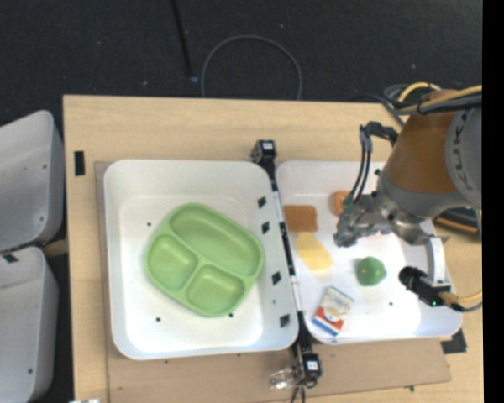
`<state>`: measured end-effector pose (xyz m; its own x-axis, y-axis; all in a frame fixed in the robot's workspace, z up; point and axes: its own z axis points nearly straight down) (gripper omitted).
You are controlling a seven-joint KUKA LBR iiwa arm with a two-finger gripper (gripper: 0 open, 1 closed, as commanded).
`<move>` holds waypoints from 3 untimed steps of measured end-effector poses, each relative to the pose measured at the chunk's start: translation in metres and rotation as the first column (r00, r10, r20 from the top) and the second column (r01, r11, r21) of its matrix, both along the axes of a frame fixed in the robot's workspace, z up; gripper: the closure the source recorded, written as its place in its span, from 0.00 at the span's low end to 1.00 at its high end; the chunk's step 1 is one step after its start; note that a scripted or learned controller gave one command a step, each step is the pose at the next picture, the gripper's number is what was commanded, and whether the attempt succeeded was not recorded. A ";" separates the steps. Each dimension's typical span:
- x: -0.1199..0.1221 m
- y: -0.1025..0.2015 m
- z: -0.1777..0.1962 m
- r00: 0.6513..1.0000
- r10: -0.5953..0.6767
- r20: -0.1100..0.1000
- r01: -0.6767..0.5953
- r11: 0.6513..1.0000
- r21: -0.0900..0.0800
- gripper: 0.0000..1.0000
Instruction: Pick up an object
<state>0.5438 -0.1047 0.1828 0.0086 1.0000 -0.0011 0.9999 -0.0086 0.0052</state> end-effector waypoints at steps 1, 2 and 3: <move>0.000 0.001 0.065 1.000 0.012 0.005 -0.012 1.000 0.000 1.00; 0.001 0.001 0.062 1.000 0.011 -0.003 -0.011 1.000 0.001 1.00; 0.005 0.057 0.058 1.000 0.016 -0.003 -0.016 1.000 0.002 1.00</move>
